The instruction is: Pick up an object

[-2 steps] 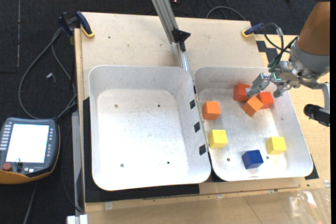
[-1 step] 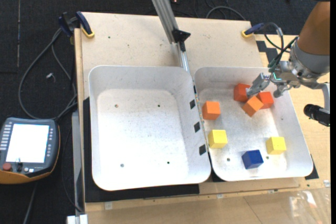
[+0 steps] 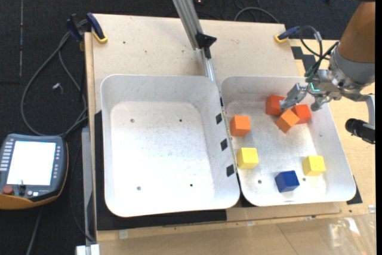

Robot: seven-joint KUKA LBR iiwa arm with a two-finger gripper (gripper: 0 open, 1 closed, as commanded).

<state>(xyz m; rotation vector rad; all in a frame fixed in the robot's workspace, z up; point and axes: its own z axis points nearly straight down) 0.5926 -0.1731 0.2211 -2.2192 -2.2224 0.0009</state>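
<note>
The gripper (image 3: 301, 95) hangs over the right bin (image 3: 334, 134), directly above a cluster of three orange cubes (image 3: 288, 119); its grip state cannot be told. The nearest cube sits just below and slightly left of it.

Single fixed camera, mounted high above bench (image 3: 149, 33), looking down at slant. Far enough to frame both white bins: left bin (image 3: 113, 128), right bin (image 3: 334, 146), plus dark floor beyond. Arm (image 3: 358, 45) enters from view's right
</note>
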